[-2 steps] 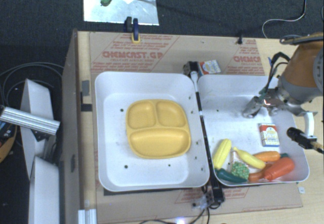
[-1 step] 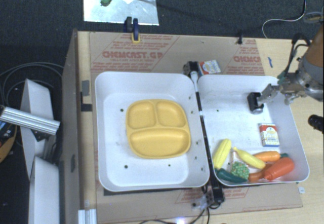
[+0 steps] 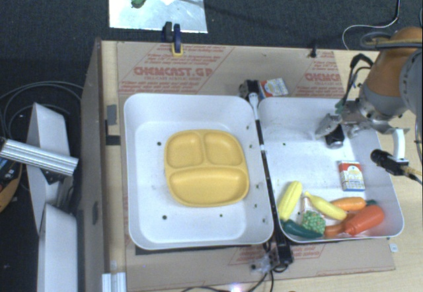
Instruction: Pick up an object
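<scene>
Place: my lab test bench.
Evidence: cardboard sheet [image 3: 198, 66] under my white bins [image 3: 142, 152], loose cables [image 3: 39, 96], dark carpet [image 3: 46, 20].
</scene>
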